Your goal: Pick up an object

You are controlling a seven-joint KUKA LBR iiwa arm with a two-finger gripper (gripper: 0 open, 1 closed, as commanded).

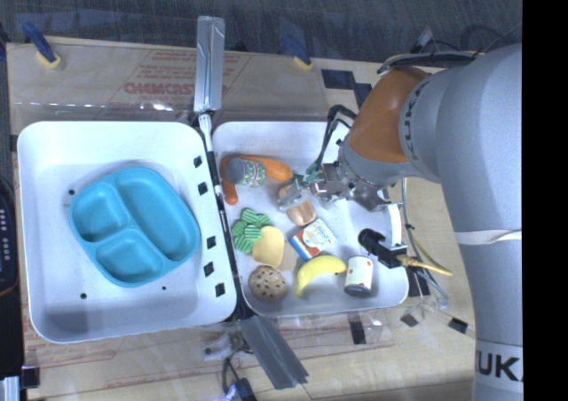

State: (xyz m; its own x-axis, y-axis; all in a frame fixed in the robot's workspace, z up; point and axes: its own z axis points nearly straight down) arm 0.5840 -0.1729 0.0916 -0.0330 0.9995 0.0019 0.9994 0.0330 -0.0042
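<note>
My gripper [302, 188] hangs low over the middle of the right bin [266, 135], reaching in from the right. Just below its tip lies a small tan block [303, 212]. To its left are an orange carrot [266, 165] and a small can [247, 174] lying on its side. Toward the front of the bin lie a green striped piece [250, 223], a pale yellow piece [269, 246], a brown cookie [267, 283], a yellow banana [318, 271], a small printed carton [312, 238] and a white cup with a red label [358, 275].
The left bin [53, 302] holds a blue divided plate [133, 224]. A ridge with black clips [216, 213] separates the two bins. The grey arm [461, 142] covers the right bin's right side.
</note>
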